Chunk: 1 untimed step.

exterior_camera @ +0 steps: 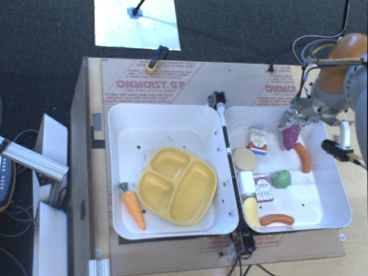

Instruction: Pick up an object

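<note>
Hanging over the far right part of the right bin, the gripper sits directly above a purple grape bunch; whether its fingers grip the bunch cannot be told. An orange sausage lies just beside the grapes, toward the bin's right wall. Open floor remains near the front right corner. The left bin carries a yellow divided plate and a carrot near its front left corner.
</note>
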Tool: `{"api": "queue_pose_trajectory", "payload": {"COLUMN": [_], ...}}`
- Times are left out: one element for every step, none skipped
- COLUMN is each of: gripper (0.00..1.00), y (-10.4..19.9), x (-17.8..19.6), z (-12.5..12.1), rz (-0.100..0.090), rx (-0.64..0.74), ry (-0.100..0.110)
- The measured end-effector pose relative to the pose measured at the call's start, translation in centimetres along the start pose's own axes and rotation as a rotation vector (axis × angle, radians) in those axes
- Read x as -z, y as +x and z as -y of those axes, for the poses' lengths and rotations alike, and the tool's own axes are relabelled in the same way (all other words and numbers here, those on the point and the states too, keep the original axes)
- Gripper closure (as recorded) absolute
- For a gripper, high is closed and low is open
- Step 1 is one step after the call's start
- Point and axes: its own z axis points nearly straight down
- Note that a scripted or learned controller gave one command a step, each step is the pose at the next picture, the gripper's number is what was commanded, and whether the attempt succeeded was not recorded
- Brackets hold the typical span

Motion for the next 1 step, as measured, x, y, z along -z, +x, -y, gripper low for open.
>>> {"api": "queue_pose_trajectory", "payload": {"gripper": [1.0], "y": [6.46], "x": [6.68], "z": [2.61], "rz": [-0.003], "rx": [-0.002], "ry": [0.002]}}
